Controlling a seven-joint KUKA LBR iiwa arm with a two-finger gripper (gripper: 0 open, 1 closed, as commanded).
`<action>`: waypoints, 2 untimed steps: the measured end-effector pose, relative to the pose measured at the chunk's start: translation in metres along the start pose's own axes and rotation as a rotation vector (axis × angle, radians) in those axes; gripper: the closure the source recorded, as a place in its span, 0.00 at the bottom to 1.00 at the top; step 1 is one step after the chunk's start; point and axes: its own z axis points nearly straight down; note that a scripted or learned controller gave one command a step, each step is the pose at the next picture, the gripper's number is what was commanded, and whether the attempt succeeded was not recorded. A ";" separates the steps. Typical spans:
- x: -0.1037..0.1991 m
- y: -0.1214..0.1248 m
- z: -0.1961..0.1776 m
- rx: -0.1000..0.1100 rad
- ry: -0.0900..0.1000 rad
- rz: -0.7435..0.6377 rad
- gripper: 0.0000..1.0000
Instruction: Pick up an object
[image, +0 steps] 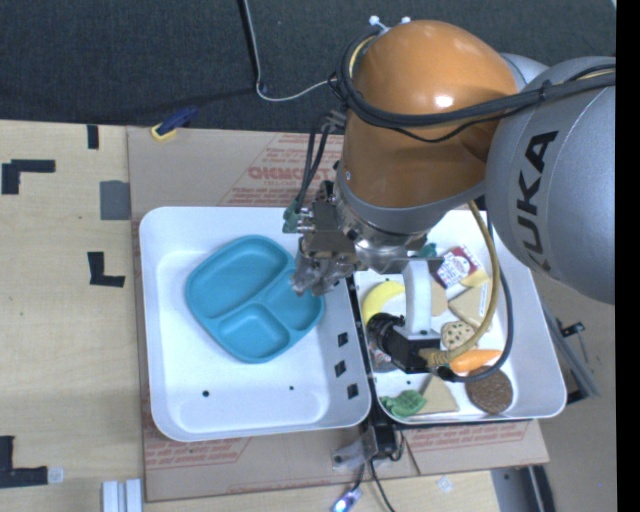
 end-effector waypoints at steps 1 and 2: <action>-0.058 0.002 0.076 -0.007 0.003 0.001 1.00; -0.066 0.002 -0.050 -0.029 0.010 -0.007 1.00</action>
